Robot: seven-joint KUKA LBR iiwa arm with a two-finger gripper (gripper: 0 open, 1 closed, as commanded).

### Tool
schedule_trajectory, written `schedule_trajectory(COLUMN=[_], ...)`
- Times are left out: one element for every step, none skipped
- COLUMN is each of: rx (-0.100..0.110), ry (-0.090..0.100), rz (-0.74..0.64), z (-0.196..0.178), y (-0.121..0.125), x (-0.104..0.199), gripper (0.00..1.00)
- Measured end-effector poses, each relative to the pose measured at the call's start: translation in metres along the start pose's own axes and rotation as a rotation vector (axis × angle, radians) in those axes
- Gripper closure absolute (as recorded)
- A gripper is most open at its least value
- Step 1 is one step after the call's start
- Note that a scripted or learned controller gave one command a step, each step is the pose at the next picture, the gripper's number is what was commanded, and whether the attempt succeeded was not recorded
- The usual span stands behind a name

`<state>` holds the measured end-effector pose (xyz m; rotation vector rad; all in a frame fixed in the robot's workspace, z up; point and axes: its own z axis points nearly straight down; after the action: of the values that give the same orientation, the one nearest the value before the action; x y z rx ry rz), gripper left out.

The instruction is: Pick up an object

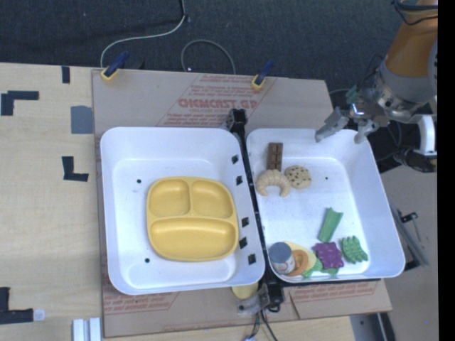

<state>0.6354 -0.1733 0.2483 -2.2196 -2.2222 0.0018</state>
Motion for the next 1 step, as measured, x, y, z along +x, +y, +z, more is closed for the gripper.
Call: schedule_trajectory(rx=[0.010], ry=[0.004], rz=[-0.005], z=[0.1633], y=[0.0308], x=[0.0588], gripper=[0.00])
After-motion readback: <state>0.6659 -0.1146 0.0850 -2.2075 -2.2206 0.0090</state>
